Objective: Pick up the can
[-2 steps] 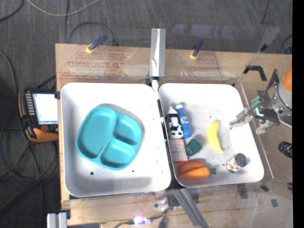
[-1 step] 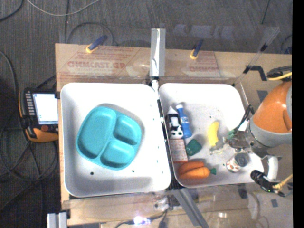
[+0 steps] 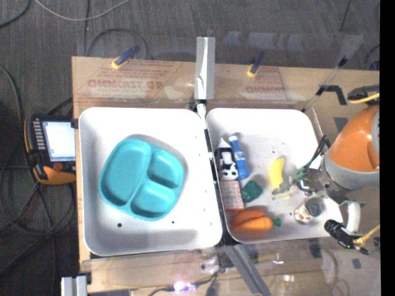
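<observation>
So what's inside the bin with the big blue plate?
The left bin holds just the blue divided plate, lying flat with its three sections bare. Whatever part of the bin floor sits under the plate is covered.

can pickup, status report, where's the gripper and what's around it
Gripper low at right bin's right side, fingers unclear. Can lying just below it, not seen gripped. Banana and carrot lie to its left.
</observation>
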Controlling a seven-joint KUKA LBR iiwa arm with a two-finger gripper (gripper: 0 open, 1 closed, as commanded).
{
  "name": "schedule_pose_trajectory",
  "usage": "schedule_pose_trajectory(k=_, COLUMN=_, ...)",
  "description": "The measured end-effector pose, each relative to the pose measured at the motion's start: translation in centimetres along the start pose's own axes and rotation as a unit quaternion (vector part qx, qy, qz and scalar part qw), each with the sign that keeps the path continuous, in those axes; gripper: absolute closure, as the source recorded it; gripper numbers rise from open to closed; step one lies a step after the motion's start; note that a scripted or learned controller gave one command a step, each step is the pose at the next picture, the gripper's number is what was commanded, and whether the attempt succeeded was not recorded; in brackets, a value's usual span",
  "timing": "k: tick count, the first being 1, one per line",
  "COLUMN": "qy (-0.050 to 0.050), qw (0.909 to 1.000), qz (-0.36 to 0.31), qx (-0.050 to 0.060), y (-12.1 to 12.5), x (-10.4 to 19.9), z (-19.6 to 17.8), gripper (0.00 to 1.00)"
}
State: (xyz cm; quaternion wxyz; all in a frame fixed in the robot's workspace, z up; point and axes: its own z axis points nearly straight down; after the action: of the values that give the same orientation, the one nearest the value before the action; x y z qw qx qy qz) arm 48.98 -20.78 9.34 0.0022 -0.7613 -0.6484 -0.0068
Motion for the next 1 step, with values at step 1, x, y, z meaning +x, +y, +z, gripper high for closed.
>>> schedule_pose_trajectory(k=1, qy=-0.002, qw=0.9990, qz=0.045, qx=0.002, y=1.49, x=0.87, z=0.27, gripper=0.00)
